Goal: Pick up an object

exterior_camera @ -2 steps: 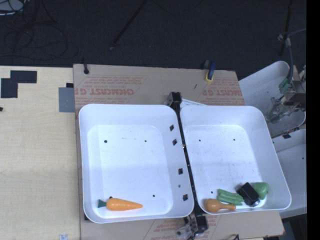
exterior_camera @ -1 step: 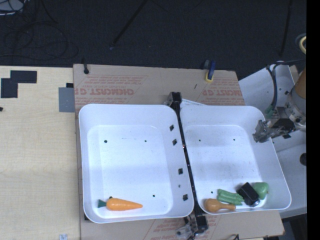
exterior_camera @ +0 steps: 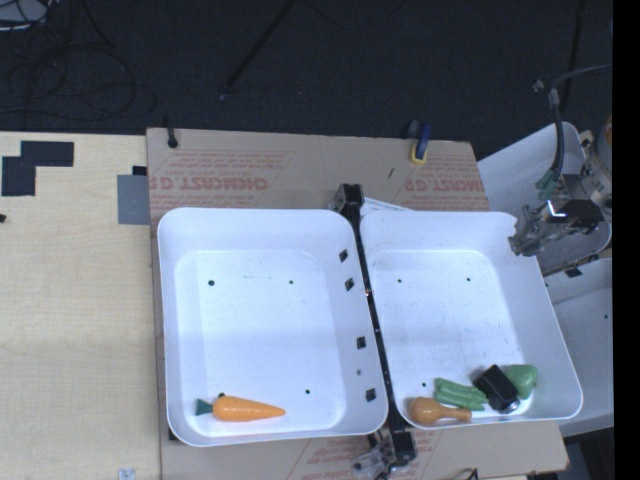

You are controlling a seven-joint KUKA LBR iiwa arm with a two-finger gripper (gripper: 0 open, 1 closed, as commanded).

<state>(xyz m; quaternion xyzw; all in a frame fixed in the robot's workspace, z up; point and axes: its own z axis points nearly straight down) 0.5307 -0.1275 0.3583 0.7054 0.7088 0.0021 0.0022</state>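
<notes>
At the right edge of the camera view, just outside the right bin's far-right rim, the gripper hangs low off the arm; whether it is open or closed cannot be told from this slant, and nothing is seen in its grasp. Gripper is well apart from every object. Nearest candidates sit in the right bin's near-right corner, a cluster of 4: a black block lying across a green pepper-like piece, a green bean-like pod touching the block's left side, and an orange pear-shaped toy just beside the pod at the near wall. Left bin holds 1 item, a carrot lying flat along its near wall, near the near-left corner, far from the arm. Judgement: the step in hand is the approach, with no pick started. Next move calls for swinging over the right bin and dropping onto 1 target. The cluster is tight and close against the walls, so a clean grip looks awkward there; the carrot lies alone but demands a long reach across both bins.
</notes>
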